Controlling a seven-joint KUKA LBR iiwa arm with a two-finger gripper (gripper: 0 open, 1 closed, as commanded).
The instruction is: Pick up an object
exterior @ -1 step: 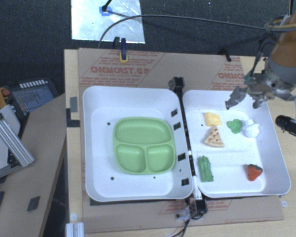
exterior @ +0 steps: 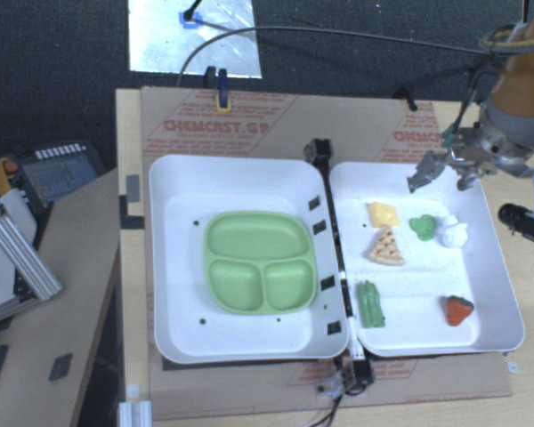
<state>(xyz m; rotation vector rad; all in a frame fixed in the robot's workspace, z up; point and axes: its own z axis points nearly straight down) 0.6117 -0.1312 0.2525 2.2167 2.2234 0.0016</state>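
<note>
Several toy foods lie in the right bin: a yellow cheese block, a pizza slice, a green broccoli piece, a white lumpy piece, a green bean pod and a red strawberry. My gripper hovers over the bin's far edge, up and right of the cheese, open with its two fingers spread and nothing between them.
The left bin holds a green divided plate. A black hinge strip runs between the bins. A clamp and cables lie beyond the bench's far edge. Grey equipment sits at the left.
</note>
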